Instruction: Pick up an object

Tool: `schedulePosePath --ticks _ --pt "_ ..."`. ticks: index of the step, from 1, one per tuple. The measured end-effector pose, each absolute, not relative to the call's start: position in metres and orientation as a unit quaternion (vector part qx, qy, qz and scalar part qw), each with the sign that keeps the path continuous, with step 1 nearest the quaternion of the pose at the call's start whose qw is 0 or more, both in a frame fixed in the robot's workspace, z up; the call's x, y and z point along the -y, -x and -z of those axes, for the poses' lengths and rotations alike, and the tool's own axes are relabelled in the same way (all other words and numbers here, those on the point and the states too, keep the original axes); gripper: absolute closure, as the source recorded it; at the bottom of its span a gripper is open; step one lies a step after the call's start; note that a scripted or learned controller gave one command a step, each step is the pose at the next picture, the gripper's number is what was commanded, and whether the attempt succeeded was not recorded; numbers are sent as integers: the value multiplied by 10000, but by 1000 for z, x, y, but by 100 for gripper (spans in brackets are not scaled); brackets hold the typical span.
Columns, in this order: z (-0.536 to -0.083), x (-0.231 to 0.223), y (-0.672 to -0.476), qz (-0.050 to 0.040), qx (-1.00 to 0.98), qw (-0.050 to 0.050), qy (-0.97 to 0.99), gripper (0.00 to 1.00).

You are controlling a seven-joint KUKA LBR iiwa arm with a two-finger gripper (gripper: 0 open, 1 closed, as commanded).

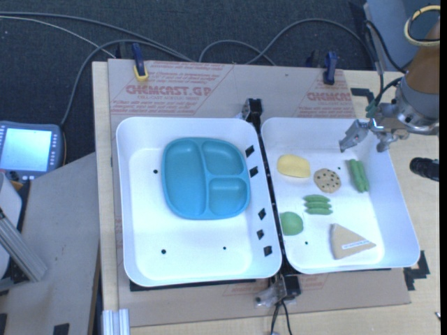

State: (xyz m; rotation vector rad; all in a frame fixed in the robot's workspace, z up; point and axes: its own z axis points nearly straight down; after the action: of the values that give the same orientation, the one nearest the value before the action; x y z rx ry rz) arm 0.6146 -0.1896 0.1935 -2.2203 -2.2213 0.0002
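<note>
Hovering above the far right corner of the right bin (401,208), the gripper (368,139) has its two fingers spread apart with nothing between them; just below it in that bin lies a green bean (359,175); left of the bean sit a cookie (327,180) and a yellow piece (293,166); nearer the front lie a pea pod (317,204), a green lump (291,222) and a tan wedge (349,242); a blue tray (206,178) rests in the left bin (140,229).
</note>
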Motion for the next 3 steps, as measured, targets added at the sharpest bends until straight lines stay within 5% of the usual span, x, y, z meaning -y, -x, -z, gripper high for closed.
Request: schedulePosePath --ticks 2,3 --pt "-92 189 -604 -8 7071 19 7071 0" --pt "-107 190 -606 14 7073 -16 7069 100"
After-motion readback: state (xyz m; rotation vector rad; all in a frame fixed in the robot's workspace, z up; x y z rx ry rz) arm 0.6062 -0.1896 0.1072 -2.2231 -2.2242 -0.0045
